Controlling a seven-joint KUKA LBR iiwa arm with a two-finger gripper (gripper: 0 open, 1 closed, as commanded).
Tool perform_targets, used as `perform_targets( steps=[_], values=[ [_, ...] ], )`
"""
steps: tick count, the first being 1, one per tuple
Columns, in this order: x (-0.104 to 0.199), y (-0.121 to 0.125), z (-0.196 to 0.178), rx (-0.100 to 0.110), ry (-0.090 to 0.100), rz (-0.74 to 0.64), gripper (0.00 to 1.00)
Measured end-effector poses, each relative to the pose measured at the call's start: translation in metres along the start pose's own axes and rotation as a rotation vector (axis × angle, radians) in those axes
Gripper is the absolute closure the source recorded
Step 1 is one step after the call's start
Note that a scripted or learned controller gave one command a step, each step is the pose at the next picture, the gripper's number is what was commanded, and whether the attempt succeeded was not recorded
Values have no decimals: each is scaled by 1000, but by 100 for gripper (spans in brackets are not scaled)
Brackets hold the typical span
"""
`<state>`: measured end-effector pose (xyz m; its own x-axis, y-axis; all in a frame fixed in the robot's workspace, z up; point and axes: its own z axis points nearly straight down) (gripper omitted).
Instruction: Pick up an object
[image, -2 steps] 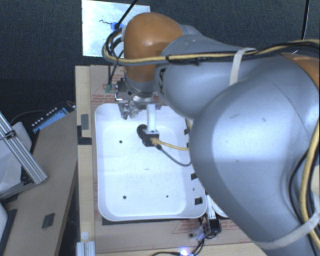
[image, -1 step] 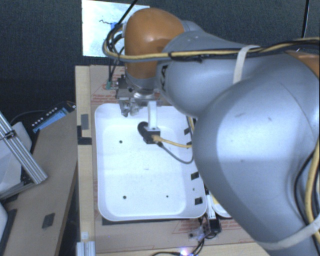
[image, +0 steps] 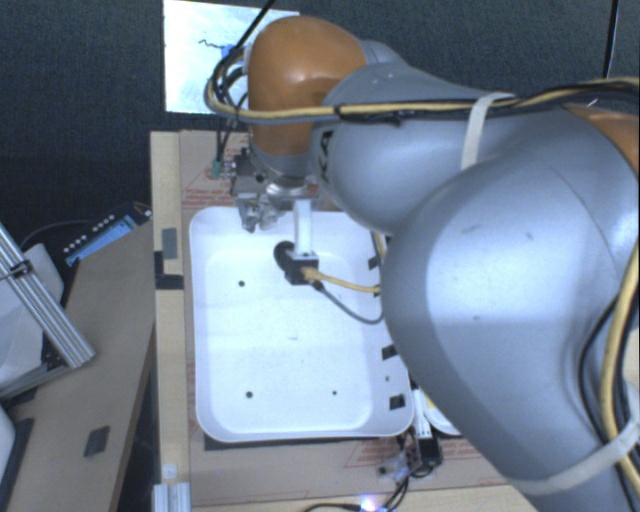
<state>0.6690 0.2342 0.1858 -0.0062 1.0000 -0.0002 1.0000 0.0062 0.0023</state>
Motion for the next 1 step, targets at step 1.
perform_targets(
  steps=[1],
  values=[
    [0, 1, -12, -3, 0, -3, 100]
  ],
)
